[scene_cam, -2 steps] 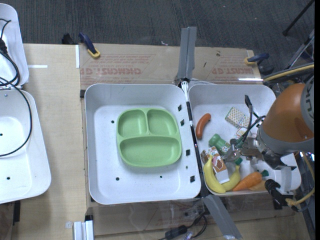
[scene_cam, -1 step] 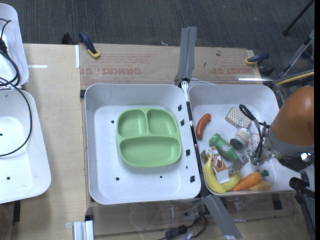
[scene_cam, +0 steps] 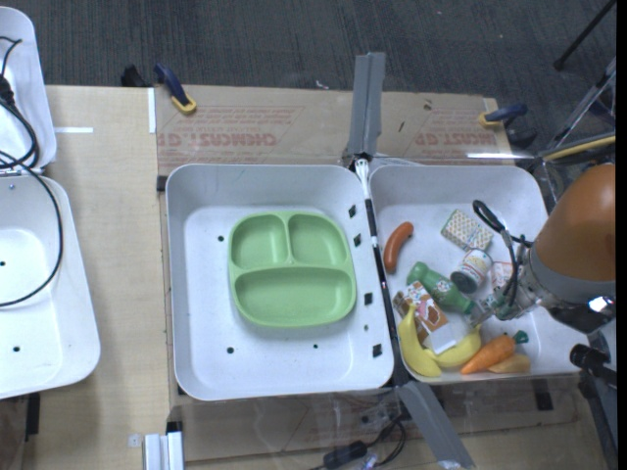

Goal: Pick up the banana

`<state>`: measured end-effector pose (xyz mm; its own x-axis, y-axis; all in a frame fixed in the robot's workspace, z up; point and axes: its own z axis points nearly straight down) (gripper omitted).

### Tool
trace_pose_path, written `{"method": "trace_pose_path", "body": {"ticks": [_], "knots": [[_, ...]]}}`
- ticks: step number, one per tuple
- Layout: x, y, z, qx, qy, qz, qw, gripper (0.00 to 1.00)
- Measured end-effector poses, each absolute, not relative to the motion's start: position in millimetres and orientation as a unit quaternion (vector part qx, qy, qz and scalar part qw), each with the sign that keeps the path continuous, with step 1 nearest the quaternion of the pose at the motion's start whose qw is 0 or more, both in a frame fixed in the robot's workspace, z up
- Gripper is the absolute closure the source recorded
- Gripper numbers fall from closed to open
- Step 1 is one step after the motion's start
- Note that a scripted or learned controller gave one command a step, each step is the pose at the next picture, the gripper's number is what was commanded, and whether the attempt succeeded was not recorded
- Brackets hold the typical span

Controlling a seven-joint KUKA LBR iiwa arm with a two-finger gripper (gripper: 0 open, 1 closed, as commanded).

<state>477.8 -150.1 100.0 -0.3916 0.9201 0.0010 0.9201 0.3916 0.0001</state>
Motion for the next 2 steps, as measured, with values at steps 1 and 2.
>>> {"method": "trace_pose_path", "body": {"ticks": [1, 2], "knots": [[477.8, -150.0, 99.9, -0.551, -0.834, -0.0002, 0.001, 0.00], [527.6, -100.2, 167.0, -0.512, -0.859, 0.0002, 0.000, 0.00]]}}
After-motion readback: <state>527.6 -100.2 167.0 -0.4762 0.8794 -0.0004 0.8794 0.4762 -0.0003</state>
